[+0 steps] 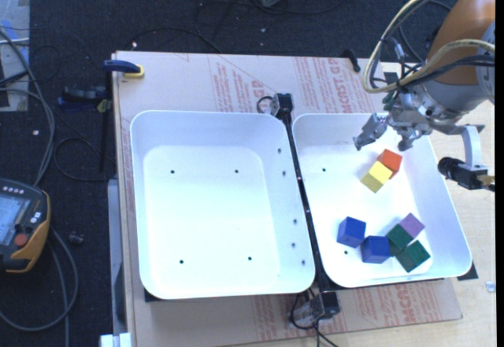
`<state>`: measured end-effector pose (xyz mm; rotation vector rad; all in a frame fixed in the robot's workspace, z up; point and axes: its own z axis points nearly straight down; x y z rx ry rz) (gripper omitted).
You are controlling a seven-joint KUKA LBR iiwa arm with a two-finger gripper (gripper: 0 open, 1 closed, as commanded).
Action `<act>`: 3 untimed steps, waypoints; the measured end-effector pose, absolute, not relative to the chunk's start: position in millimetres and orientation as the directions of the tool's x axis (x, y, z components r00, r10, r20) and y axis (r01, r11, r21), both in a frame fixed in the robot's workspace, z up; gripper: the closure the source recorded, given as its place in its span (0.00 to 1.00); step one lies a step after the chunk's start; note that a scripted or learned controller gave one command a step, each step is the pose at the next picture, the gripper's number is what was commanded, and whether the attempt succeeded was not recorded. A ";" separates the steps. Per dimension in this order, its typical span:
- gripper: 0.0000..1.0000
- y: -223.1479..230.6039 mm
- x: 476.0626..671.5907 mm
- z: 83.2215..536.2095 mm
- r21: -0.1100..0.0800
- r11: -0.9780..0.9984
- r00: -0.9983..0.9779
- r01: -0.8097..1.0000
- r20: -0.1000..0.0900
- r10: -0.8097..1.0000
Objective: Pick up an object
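The right bin point(331, 180) holds several small blocks. An orange block point(390, 159) and a yellow block point(378, 175) sit together in its middle right. Near the front lie two blue blocks point(352, 230) point(376, 249), a purple block point(410, 225) and two green blocks point(399, 238) point(413, 256). My gripper point(387, 133) hangs over the back of the right bin, just above and behind the orange block, its fingers point(368, 134) spread open with nothing between them.
The left bin point(209, 204) stands beside the right one on a cardboard-topped bench. A clamp point(283, 104) sits at the back between the bins. Cables and a pendant point(20, 223) lie on the floor at the left.
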<state>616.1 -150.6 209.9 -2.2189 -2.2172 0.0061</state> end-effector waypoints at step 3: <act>0.00 -147.1 619.3 118.1 0.007 0.000 0.000 1.000 -0.002 1.000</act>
